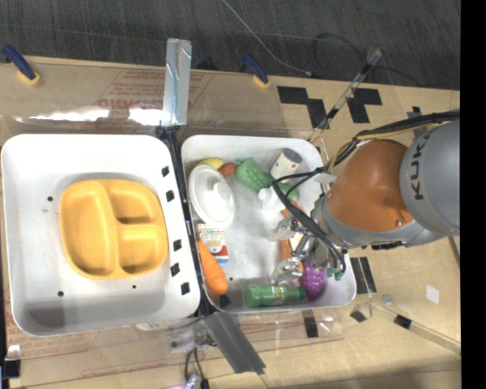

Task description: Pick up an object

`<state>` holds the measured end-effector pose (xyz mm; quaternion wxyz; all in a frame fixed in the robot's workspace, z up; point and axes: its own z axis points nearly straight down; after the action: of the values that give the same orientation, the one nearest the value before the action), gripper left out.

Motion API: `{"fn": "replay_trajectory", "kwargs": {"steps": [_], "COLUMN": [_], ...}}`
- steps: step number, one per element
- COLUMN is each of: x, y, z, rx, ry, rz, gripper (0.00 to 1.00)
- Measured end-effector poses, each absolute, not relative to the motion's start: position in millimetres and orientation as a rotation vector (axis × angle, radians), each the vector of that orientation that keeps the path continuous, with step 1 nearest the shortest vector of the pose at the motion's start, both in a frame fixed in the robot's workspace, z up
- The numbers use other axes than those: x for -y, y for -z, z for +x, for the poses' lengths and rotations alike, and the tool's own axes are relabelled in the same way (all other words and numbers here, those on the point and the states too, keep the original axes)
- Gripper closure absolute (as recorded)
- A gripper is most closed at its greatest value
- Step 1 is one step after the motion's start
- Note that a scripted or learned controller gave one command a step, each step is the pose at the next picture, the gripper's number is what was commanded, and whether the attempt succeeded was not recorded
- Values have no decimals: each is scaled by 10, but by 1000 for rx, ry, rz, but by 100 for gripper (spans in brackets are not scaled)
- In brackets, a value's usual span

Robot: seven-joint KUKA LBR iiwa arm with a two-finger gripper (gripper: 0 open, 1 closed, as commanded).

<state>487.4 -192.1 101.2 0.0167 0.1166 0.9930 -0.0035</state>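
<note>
The right bin holds a white bowl, a green leafy toy, a small carton, an orange carrot, a green bottle lying flat, a purple grape bunch and a white cup. My gripper hangs low over the bin's right front part, just left of the grapes and above the bottle. Nothing shows clearly between its fingers.
The left bin holds a yellow divided tray. The arm's orange band covers the right bin's right rim. Cables loop from the wrist over the bin. Blue clamps sit on the cardboard at the back.
</note>
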Motion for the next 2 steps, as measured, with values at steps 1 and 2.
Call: {"fn": "replay_trajectory", "kwargs": {"steps": [1, 2], "x": [1825, 1535], "y": [-986, -975], "z": [4856, 4856], "rx": [-3050, -3049], "ry": [3, 1], "rz": [642, 640], "gripper": [0, 0]}}
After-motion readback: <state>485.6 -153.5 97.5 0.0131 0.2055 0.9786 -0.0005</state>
